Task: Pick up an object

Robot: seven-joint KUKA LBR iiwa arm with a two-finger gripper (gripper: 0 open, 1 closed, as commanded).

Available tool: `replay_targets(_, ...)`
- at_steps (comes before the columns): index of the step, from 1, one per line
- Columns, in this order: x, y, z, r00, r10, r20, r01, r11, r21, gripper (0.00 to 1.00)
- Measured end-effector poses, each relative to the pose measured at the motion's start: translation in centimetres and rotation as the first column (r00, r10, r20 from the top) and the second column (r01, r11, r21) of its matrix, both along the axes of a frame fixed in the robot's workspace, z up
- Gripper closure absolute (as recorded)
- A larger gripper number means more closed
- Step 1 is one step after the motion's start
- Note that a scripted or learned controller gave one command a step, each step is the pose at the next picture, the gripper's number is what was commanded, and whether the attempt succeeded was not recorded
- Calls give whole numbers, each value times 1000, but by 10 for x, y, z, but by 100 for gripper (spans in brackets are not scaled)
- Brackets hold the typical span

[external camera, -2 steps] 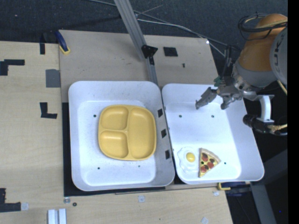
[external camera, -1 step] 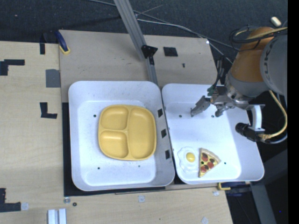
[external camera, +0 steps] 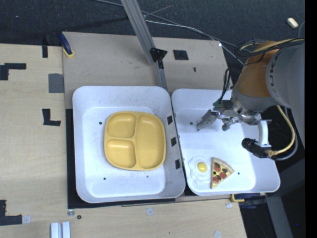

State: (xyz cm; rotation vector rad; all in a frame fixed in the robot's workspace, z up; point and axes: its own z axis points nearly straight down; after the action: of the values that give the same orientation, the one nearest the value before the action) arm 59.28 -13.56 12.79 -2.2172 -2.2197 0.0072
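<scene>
Plywood counter (external camera: 119,63) with black tape marks, dark floor beyond, grey metal pole (external camera: 141,29) slanting across the top. Two shallow white bins touching side by side. Left white bin (external camera: 84,133): yellow three-compartment plastic plate (external camera: 134,140), flat. Right white bin (external camera: 257,175): toy fried egg (external camera: 199,168) and toy pizza slice (external camera: 220,172) just beside each other near the front wall. Grey arm's jaws (external camera: 214,120) apart, nothing between them, over the bin's rear half, well apart from both toys.

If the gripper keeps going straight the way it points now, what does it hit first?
Probably the right bin's bare white floor. The gripper points left and downward from above; depth is unclear, but the fried egg and pizza slice lie well off that line.
</scene>
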Motion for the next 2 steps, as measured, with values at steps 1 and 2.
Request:
replay_targets(1, 1, 0, -43, 1000, 0, 8, 0, 1000, -2, 0)
replay_targets(2, 2, 0, -30, 1000, 1, 12, -1, 1000, -3, 100)
